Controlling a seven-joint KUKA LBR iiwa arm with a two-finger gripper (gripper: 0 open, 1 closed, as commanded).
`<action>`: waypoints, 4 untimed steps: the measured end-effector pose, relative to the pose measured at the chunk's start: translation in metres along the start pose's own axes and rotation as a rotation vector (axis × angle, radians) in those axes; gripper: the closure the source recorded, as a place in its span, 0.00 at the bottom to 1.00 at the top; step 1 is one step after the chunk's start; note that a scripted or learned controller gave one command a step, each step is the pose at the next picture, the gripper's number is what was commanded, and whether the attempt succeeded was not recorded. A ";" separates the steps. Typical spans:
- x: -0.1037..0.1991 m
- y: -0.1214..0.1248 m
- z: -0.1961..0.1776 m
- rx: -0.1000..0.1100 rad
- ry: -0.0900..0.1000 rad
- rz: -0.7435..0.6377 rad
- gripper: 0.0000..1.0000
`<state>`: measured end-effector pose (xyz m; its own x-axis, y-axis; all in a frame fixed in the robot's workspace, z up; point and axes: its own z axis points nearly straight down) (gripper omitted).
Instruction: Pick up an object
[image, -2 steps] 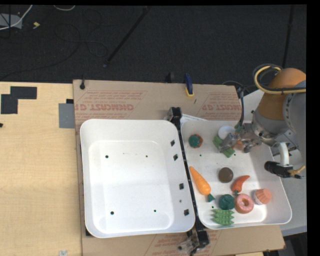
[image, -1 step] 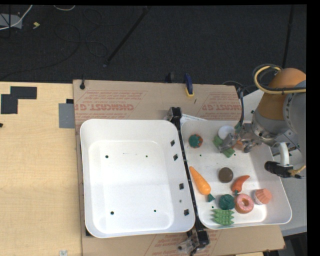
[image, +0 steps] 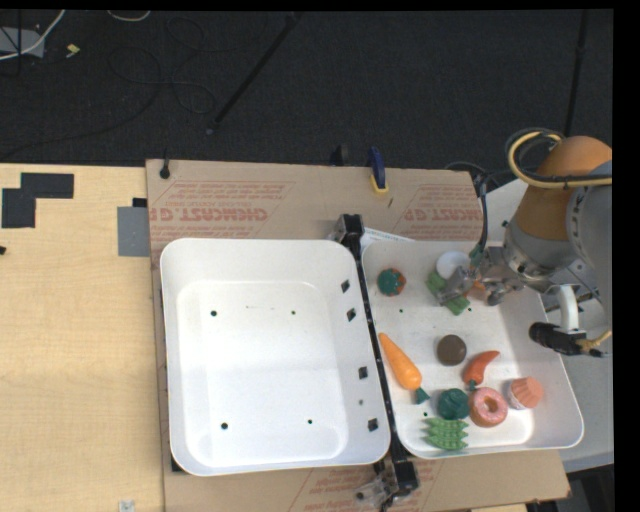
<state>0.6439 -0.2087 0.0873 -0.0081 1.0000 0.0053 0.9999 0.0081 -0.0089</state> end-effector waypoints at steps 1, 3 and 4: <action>0.000 0.000 0.000 0.000 0.000 0.000 0.00; -0.003 -0.025 0.000 -0.004 -0.005 0.007 0.00; 0.032 0.000 0.001 -0.005 -0.004 0.005 0.00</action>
<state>0.6439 -0.1767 0.0867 -0.0028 1.0000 0.0013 1.0000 0.0028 -0.0042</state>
